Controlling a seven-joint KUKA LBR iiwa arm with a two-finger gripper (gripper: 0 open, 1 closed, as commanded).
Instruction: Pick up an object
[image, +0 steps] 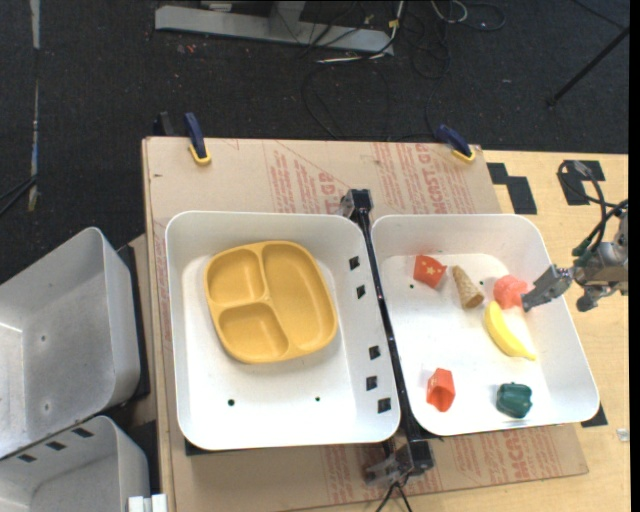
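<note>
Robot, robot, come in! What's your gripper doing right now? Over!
Gripper at right bin's edge, holding nothing. Nearest: pink round toy, yellow plastic banana. Nothing picked up yet. Path clear.

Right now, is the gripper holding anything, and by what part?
Nothing is held. The gripper hangs at the right bin's edge beside the pink object, with nothing between its fingers.

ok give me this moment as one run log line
gripper at right bin right edge, beside pink toy | holding nothing seen | banana just below | tray in left bin
</note>
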